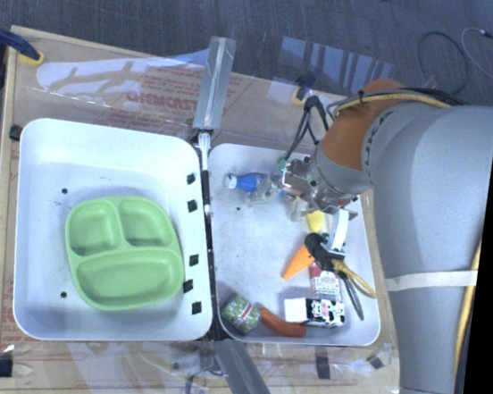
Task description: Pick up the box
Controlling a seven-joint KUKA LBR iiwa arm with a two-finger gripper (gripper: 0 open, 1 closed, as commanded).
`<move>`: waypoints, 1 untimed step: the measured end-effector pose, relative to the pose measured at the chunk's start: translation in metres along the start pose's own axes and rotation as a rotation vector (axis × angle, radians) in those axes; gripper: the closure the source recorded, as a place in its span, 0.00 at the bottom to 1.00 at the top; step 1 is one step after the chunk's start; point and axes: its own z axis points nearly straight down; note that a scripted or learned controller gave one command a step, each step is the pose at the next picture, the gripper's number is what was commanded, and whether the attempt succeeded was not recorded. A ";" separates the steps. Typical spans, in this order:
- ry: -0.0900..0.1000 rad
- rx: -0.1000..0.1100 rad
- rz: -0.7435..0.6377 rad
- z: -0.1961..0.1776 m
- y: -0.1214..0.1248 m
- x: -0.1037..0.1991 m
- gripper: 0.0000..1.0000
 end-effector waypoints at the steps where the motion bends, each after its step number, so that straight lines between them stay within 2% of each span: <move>1: 0.000 0.002 -0.005 -0.010 0.000 0.001 1.00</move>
